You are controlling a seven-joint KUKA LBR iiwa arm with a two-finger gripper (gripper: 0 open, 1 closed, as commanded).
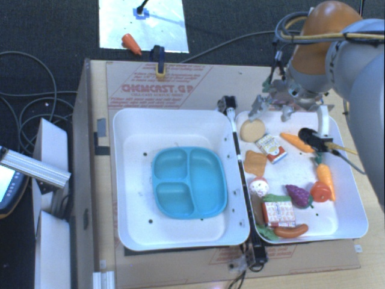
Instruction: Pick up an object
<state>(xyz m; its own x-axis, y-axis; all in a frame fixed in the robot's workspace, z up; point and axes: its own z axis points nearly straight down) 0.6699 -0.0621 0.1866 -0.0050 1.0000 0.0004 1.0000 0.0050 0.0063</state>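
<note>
We see the arm [337, 47] reaching in at the upper right, its gripper [274, 108] hovering over the far edge of the right bin [352, 218], fingers spread apart and gripping nothing. Just below it lies a round tan cookie [252, 129] (nearly touching the bin divider). A small carton [271, 147] sits beside it, with a carrot [295, 141] to its right. The left bin [132, 161] holds a blue tray [189, 182].
</note>
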